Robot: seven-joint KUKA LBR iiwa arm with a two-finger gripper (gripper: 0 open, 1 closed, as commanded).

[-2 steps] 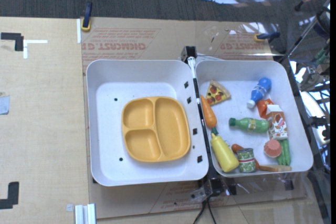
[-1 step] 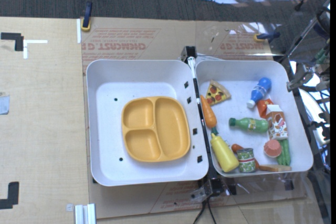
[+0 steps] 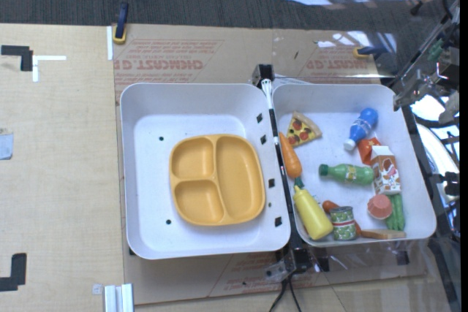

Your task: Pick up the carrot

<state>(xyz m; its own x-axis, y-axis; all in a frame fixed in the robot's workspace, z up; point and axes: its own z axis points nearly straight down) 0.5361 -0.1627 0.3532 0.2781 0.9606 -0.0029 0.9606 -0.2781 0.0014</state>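
So, gripper first: its state can't be told from this shot, and nothing can be said to be held by it. No grasp can be counted as made yet.

The carrot [image 3: 290,156] is found in the right bin [image 3: 418,157], lying flat against the bin's left wall, pointed end up-view and green stub down-view. It looks untouched and not lifted at all, so the whole job is judged to be still ahead: approach, descent, closing on it, lift.

The crowding around it should be noted. A pizza slice [image 3: 302,129] is parked just above its tip, and a yellow bottle [image 3: 311,214] sits just below the green stub, close enough that contact can't be ruled out. A green bottle [image 3: 347,172] is laid on its side a bit further right, with a clear gap in between. Past that, a blue bottle [image 3: 362,126], a carton [image 3: 385,172], a can [image 3: 342,223] and a pink cup [image 3: 379,207] are scattered toward the right and bottom of the bin.

The left bin [image 3: 139,157] is taken up by a yellow tray [image 3: 217,179], which isn't needed here.

The wall next to the carrot is probably the annoying part; room on that side looks tight.
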